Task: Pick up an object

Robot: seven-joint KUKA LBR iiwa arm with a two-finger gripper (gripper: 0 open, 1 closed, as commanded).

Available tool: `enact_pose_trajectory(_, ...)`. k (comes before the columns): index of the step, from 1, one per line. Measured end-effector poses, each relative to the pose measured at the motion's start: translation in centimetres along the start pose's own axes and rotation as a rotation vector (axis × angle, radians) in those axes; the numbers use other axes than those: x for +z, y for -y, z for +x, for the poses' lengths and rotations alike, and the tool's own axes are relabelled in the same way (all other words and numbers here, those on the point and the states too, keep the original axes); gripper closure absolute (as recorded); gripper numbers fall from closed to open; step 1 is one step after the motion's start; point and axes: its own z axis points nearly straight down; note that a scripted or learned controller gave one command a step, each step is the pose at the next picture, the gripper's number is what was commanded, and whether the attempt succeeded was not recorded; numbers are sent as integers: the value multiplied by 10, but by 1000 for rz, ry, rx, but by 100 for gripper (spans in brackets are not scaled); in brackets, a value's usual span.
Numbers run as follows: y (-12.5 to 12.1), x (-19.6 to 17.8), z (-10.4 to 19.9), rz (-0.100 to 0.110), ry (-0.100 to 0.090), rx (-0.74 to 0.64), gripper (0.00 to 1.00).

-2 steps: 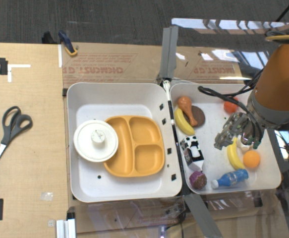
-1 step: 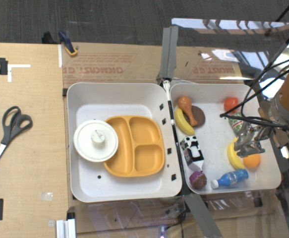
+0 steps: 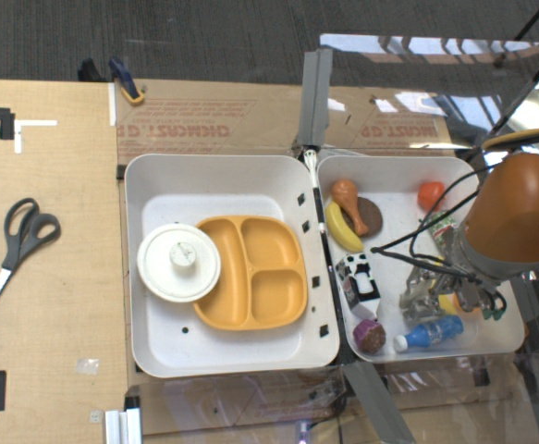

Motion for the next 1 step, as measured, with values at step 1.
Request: enact_pose_trajectory(1, 0, -4, -6, 4, 18, -2, 0)
